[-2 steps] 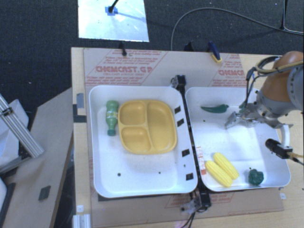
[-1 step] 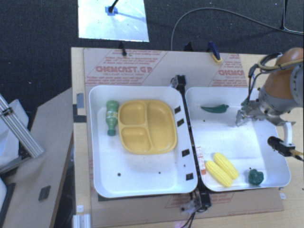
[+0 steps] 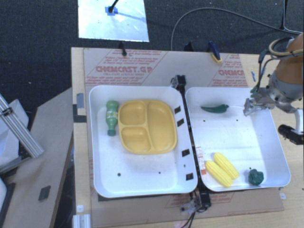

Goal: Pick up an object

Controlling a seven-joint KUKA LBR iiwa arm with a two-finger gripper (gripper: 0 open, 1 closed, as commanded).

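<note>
The right bin [image 3: 266, 141] holds a dark green chili pepper [image 3: 214, 109] near its far edge, two yellow corn cobs [image 3: 221, 169] at the front, and a green broccoli piece [image 3: 255, 176] in the front right corner. My gripper [image 3: 251, 107] hangs over the bin's far right side, to the right of the pepper and apart from it. Nothing shows between its fingers. In the left bin [image 3: 102, 141] lie a yellow divided plate [image 3: 146, 126] and a green bottle [image 3: 111, 117] beside the plate's left edge.
A black divider with clips [image 3: 186, 127] runs between the two bins. The grey arm with its orange band [image 3: 287, 70] reaches in at the right edge. A blue clamp [image 3: 214, 51] sits on the board behind the bins.
</note>
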